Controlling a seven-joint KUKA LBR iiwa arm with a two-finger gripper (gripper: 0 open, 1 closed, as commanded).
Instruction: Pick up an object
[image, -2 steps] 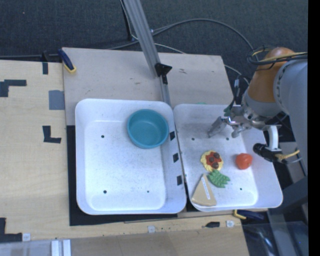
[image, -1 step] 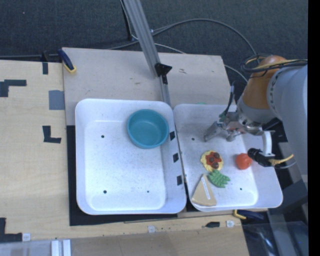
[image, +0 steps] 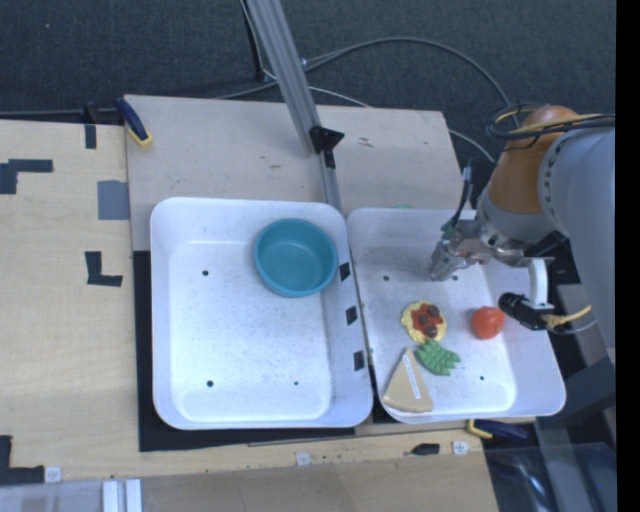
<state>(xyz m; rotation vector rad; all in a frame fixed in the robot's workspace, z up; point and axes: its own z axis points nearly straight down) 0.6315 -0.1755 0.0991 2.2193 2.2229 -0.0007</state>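
Observation:
My gripper (image: 443, 266) hangs low over the bare upper part of the right bin (image: 390, 240), with nothing seen between its fingers. Below it lie a small round yellow toy with red and dark toppings (image: 424, 320), a green leafy piece (image: 438, 357), and a tan wedge-shaped slice (image: 407, 385). A red tomato-like ball (image: 487, 322) sits to the right of the yellow toy. A blue bowl (image: 295, 257) stands upright in the upper right of the left bin (image: 190, 330).
A slanted metal pole (image: 300, 95) crosses from the top down to the seam between the bins. The grey arm with its orange band (image: 525, 170) fills the right side above the right bin.

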